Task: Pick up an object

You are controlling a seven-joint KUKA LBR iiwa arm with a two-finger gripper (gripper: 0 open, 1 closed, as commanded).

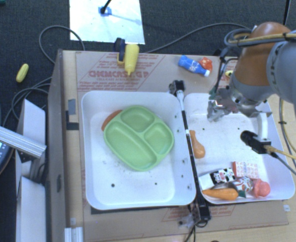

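Two white bins side by side on the bench. The left bin [95, 185] has one green divided tray [139, 136] with three compartments, sitting roughly mid-bin toward the far side, and one orange thing [109, 119] peeking out from under the tray's far-left edge. Can't say what that is.

The right bin [223, 145] has the pickable stuff. One orange pear-shaped piece [196, 145] lies right against the bin's left wall, about halfway down. Then there's a pile in the near-right corner: one orange carrot [223, 194] along the near wall, one black-and-white carton [222, 176] just behind it, one red-and-white packet [245, 169] beside that, and one pink lump [261, 187] nearest the corner. They're all touching or nearly so.

The gripper [217, 108] is at the far-left part of the right bin, low over bare bin floor, well apart from the pile. Nothing between its fingers that I can see, and honestly whether it's open or closed, can't tell from this angle.

Outside the bins, on the bench's far edge: one yellow bottle [131, 57] and one blue bottle with an orange cap [194, 65]. One small yellow object [22, 72] lies on the floor off to the left.
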